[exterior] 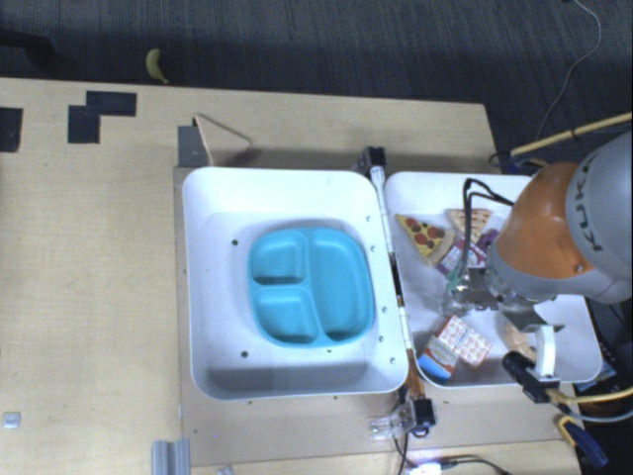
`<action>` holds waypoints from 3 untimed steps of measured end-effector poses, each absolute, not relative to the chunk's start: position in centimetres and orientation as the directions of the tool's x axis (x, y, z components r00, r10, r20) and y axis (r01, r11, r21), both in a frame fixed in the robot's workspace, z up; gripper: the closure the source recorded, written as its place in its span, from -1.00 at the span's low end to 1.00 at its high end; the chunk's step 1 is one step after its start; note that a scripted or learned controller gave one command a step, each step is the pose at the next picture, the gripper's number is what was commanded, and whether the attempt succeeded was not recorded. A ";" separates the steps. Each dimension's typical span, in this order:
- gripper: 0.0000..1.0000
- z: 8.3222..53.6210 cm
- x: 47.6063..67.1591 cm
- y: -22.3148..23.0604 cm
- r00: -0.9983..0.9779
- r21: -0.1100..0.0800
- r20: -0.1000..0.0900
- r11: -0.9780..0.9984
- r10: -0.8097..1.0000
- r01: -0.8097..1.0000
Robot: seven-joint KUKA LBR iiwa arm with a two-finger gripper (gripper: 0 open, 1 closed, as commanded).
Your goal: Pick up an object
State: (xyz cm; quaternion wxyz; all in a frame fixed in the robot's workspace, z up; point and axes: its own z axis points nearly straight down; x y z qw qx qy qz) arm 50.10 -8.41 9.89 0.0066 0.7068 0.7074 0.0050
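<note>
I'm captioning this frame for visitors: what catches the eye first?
The bright turquoise three-compartment plastic tray lies in the left white bin. In the right white bin, the grey arm with its orange band hangs over small clutter, including a toy pizza slice.

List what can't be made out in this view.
- Gripper: the arm's orange band and grey wrist cover it from above, so its state and whether it holds anything cannot be told.
- Right bin: the arm hides much of its floor and whatever lies there.
- Small things beside the pizza slice toy and the checkered packet: too small and cluttered to name.
- Arm: cut off by the right edge.
</note>
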 end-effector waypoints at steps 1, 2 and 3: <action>-1.00 9.9 50.1 -8.4 -0.001 0.016 -0.002 0.001 1.000 1.000; 1.00 10.9 50.2 -8.3 -0.002 0.019 -0.001 0.002 1.000 1.000; -1.00 10.9 50.2 -8.3 -0.003 0.019 -0.001 0.003 1.000 1.000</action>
